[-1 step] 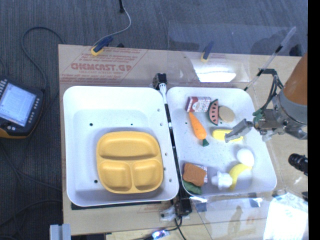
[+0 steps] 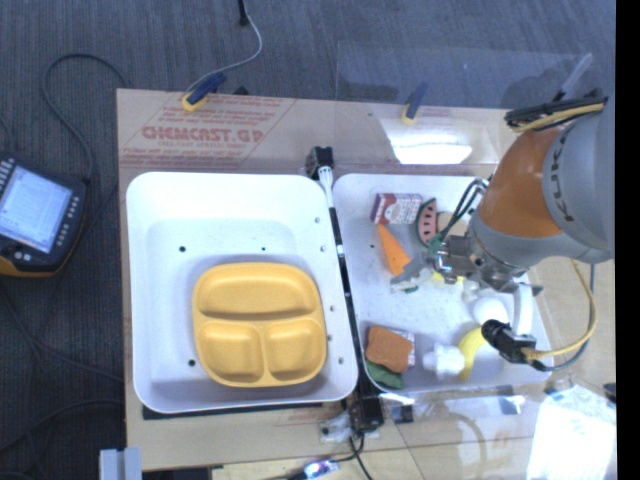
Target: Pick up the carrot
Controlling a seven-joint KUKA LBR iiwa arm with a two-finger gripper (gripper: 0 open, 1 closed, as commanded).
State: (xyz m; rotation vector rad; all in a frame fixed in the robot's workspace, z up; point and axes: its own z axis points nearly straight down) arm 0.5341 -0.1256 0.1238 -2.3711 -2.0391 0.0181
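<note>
Carrot (image 2: pixel 394 250) is left loose in the right bin (image 2: pixel 440 313), just beside the claw (image 2: pixel 408 282); its state cannot be told.

Hidden, cut-off and fuzzy bits around the right bin (image 2: pixel 352 268)

The gripper (image 2: pixel 420 273) is small and blurry over the right bin, so you cannot tell how it is set or whether it touches the carrot (image 2: pixel 394 250) just beside it. The big grey and orange arm (image 2: pixel 545 193) covers the right bin's far right side and is cut off by the picture's edge. The watermelon slice (image 2: pixel 429 220) in this bin is partly behind cables. The white thing (image 2: pixel 489 310) under the arm is too unclear to name. Far left of the bin, the screen device (image 2: pixel 35 218) is cut by the picture's edge.
</note>
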